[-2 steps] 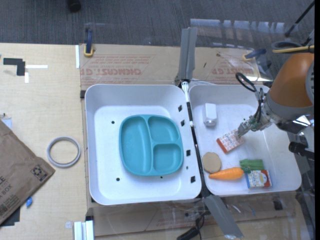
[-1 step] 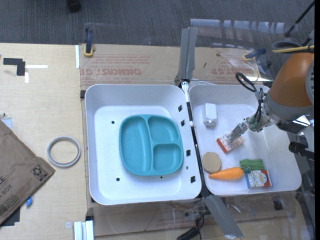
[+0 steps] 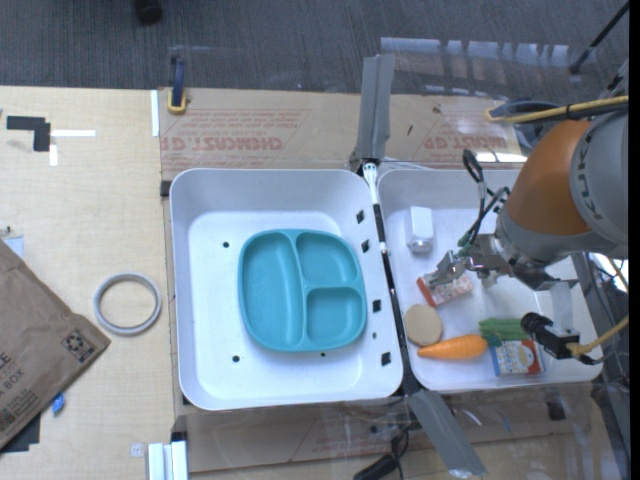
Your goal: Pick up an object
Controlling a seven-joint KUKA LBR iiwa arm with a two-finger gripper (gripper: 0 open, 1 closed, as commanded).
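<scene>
Arm low over the right bin, reaching for a small packet; nothing lifted yet.

The gripper (image 3: 452,266) sits at the top edge of a red-and-white packet (image 3: 447,288) lying on the floor of the right bin (image 3: 400,193), and from this slant I cannot tell whether its fingers are apart or closed, or whether they touch the packet at all. A white block (image 3: 421,225), tan disc (image 3: 423,324), carrot (image 3: 453,347) and small carton (image 3: 516,357) lie nearby; the teal divided plate (image 3: 302,290) rests in the left bin (image 3: 185,298). The grasp and the lift both appear still to do.
</scene>
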